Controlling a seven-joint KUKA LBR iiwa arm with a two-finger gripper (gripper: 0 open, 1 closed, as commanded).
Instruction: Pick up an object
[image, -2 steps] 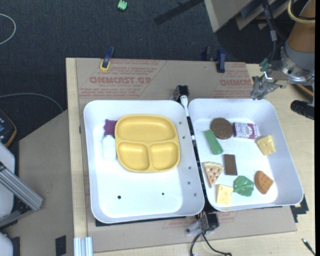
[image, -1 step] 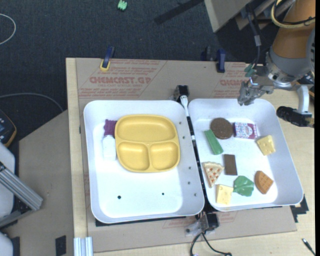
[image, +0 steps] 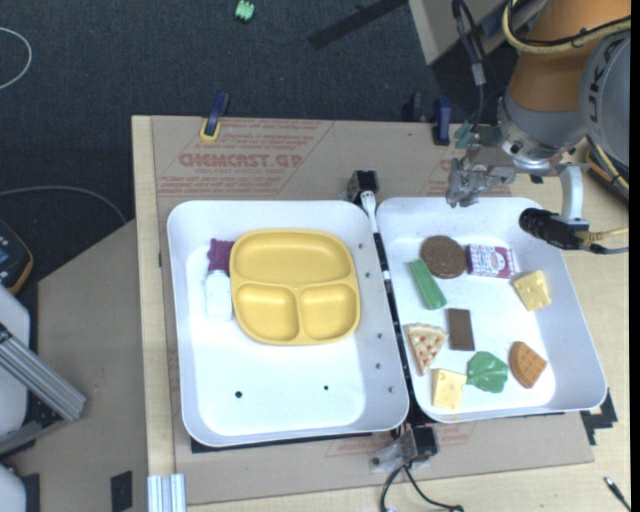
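across right bin (image: 585, 330): toy food (image: 443, 257); left bin (image: 190, 330): yellow tray (image: 294, 284)

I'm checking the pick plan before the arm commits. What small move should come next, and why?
Probably lower the gripper toward the round brown cookie. The gripper sits over the far rim of the right white bin with nothing between its fingers, and the cookie is the nearest item, just in front of it.

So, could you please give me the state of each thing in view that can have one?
pincer: above the right bin's far edge, holding nothing visible
yellow divided tray: upright in the left bin, compartments bare
pizza slice: lying flat in the right bin
green leaf: lying flat beside the croissant
brown round cookie: flat, touching the purple-white packet
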